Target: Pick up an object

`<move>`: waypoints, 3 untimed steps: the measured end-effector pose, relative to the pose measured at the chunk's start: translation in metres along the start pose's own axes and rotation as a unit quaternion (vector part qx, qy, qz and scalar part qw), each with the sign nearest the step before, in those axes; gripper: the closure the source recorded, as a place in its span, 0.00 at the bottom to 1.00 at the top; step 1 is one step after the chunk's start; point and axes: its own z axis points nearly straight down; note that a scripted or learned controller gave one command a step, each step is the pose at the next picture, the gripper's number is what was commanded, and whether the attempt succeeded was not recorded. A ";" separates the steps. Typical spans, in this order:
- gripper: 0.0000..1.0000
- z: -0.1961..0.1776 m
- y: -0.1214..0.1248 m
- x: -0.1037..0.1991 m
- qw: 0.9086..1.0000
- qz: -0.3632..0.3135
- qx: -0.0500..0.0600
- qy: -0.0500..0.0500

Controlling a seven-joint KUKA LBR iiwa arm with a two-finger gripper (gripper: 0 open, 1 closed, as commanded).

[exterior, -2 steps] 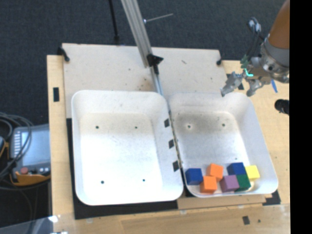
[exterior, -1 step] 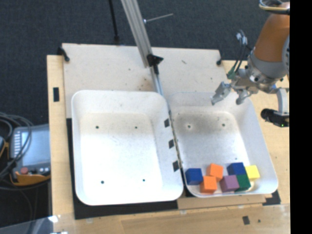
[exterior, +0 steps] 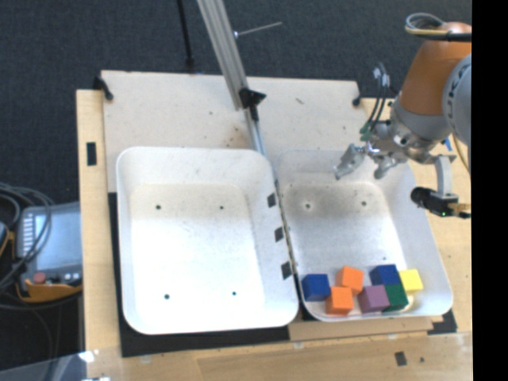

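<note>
Several small cubes lie clustered at the near end of the right bin (exterior: 333, 221): a blue cube (exterior: 316, 286), two orange cubes (exterior: 352, 277) (exterior: 340, 299), a purple cube (exterior: 372, 298), a green cube (exterior: 396, 296), a second blue cube (exterior: 385, 275) and a yellow cube (exterior: 410, 280). My gripper (exterior: 365, 166) hangs above the far end of that bin, well away from the cubes. It is open, and nothing sits between its fingers (exterior: 346, 164).
The left bin (exterior: 198, 236) stands beside the right one. A slanted metal pole (exterior: 226, 54) rises from the bench at the back, between the bins. A pendant with cables (exterior: 44, 248) lies off the bench's left side.
</note>
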 end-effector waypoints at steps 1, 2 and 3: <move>0.00 0.060 0.000 0.007 1.000 -0.001 0.000 0.000; 1.00 0.044 0.002 0.006 1.000 -0.001 -0.005 0.000; 1.00 -0.001 0.007 0.001 1.000 -0.001 -0.005 0.000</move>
